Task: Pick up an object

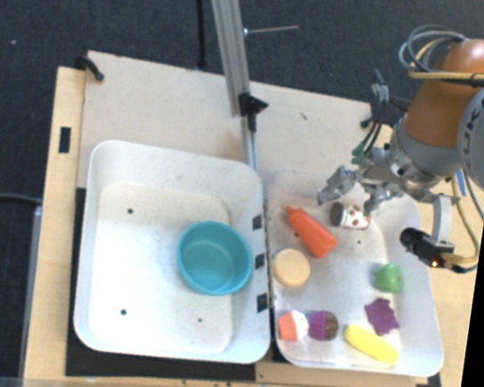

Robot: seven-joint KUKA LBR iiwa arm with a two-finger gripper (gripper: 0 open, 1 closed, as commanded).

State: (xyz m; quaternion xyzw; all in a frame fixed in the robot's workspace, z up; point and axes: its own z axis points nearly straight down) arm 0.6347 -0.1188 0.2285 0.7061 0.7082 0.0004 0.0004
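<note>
Two shallow white plastic bins sit side by side on the pale wooden bench; the left bin (113, 214) carries a round turquoise plastic bowl (215, 258) toward its right half, its mouth up; the right bin (428, 306) holds a scatter of small toys; an orange carrot-shaped piece (310, 231) lies slantwise in its upper left part, and just below it sits a round tan disc like a biscuit (292, 268); along the near edge lie a small red and white piece (292, 325), touching a dark purple rounded piece (323, 325), and then a yellow banana-shaped piece (372, 344); above the banana shape is a purple jagged piece (382, 314), and above that a small green rounded piece (388, 277); a small white block with dark and red marks (353, 217) rests near the bin's upper edge, well apart from the green piece; the grey arm with its orange band (451, 93) reaches in from the right, and its two-finger gripper (356, 196) hangs over the upper part of the right bin, directly above that white block; its grey fingers (336, 187) stand apart, one to the left of the block and one over its right side, with nothing clamped between them; a slanted silver metal rail (231, 42) crosses the top of the bench down to the gap between the bins.
</note>
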